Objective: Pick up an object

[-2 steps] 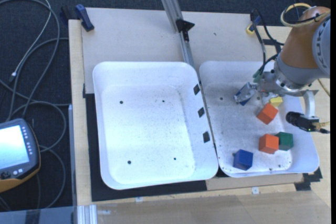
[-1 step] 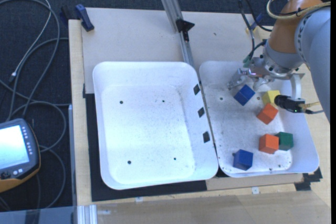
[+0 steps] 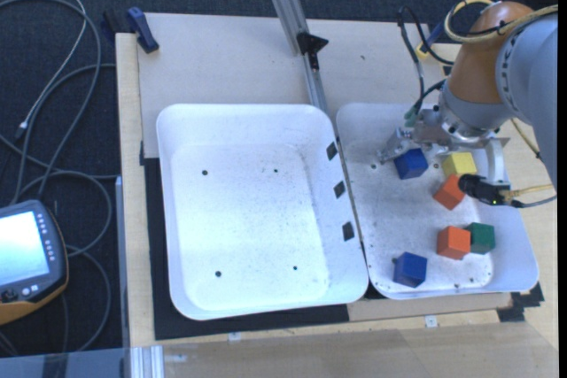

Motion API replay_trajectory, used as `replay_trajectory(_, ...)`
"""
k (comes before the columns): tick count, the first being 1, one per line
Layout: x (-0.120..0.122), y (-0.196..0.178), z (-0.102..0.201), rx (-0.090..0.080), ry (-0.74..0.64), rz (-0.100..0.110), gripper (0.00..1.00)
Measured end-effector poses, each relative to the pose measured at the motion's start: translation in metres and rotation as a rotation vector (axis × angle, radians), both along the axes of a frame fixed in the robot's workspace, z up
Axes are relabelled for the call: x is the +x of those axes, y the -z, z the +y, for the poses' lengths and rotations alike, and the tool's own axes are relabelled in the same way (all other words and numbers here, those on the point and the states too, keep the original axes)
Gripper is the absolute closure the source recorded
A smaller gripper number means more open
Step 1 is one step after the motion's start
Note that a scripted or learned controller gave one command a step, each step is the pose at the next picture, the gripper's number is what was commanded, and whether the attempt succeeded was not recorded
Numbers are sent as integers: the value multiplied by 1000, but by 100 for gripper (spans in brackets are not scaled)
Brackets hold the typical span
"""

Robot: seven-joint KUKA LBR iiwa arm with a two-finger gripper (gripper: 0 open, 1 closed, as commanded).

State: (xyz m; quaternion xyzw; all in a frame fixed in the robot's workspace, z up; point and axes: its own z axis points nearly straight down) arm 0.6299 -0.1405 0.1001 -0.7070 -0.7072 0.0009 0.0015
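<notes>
Blocks are scattered in the right bin (image 3: 523, 274): nearest, a blue cube (image 3: 409, 268) turned cornerwise, then an orange cube (image 3: 454, 242) touching a green one (image 3: 482, 236). Farther back, a tilted blue block (image 3: 411, 164) is seen just under the gripper (image 3: 415, 146); a grip cannot be told.

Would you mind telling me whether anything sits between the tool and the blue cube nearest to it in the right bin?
Nothing visible does. The tool is right over the upper blue cube; the yellow cube and an orange cube lie to its right, apart from it.
</notes>
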Motion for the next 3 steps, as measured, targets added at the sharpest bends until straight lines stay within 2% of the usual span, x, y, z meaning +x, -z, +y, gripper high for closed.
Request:
replay_trajectory(1,2,-11,0,-1,-2,-3,100)
replay_trajectory(2,-6,-105,72,1,-8,-12,100)
replay_trajectory(3,40,-100,126,2,-8,-8,100)
